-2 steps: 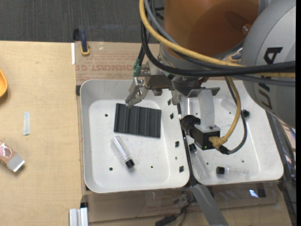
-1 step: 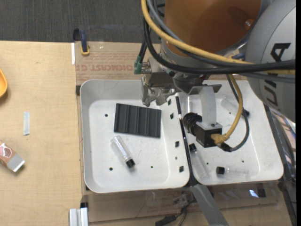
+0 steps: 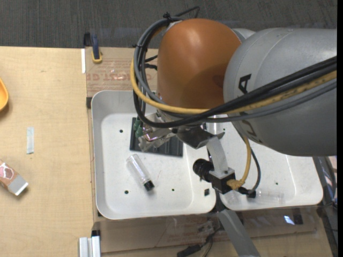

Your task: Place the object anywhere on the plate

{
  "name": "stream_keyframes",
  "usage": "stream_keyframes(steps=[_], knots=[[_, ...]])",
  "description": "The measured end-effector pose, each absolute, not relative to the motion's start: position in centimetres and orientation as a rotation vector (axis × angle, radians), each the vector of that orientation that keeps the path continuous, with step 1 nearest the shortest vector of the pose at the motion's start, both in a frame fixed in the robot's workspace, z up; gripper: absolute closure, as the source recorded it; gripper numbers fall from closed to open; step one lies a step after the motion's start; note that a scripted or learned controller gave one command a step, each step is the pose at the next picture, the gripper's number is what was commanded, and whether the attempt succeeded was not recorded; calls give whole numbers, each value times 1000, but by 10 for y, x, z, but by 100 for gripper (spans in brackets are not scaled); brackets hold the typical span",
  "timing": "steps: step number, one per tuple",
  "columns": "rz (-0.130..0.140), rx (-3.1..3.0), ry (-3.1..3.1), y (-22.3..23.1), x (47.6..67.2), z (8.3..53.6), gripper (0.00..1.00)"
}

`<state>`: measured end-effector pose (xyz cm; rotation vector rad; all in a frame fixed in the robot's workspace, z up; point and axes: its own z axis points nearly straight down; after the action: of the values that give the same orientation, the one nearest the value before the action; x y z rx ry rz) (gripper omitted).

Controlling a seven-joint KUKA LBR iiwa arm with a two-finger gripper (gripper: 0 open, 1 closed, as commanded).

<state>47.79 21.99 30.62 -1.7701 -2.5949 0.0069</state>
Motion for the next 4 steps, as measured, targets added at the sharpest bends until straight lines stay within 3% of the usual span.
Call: stream_keyframes(steps=[1,4], knots=[[7,-1770,-2595,220,478,306,0],[7,-1770,-2595,220,478,306,0]])
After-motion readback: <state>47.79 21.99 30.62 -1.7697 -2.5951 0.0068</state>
